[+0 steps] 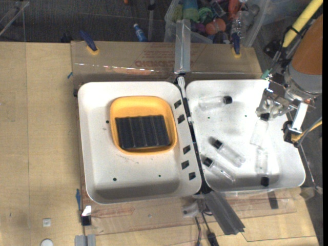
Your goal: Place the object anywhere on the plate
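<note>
Claw [279,118] hangs over the right bin's [246,88] far side, can't tell its state. Clear vials [228,152] lie scattered there; orange plate [142,123] in the left bin. Slippery, see-through vials could roll away or get missed.

Bench: pale wooden top [36,137], with a brown cardboard sheet [133,58] at its far side.
Clamps: blue-and-orange ones [91,44] held the sheet's edge.
Floor: dark carpet [66,9] lay beyond the bench.
Storage: a clear tub [220,9] held bright, jumbled toys.
</note>
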You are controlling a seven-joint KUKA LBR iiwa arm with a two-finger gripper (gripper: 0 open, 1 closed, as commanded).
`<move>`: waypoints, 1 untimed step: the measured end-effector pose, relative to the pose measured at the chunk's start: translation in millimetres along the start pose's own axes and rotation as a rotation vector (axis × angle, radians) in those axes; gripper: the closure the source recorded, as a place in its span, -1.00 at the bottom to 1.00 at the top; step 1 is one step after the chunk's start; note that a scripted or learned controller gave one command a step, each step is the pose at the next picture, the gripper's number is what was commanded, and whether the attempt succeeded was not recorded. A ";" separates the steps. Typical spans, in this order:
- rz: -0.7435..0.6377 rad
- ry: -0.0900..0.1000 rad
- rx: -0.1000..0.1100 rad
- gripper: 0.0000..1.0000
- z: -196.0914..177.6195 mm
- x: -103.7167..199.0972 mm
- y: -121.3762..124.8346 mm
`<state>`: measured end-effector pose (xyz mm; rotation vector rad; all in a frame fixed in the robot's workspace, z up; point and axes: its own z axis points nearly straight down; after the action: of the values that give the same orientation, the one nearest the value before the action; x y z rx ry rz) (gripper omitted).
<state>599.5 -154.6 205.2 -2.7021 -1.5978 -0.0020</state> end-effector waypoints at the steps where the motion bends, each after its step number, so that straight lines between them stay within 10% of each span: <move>1: -0.116 -0.003 -0.001 1.00 3.8 8.3 72.3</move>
<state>666.9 -182.1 201.4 -2.6075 -1.7529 0.0008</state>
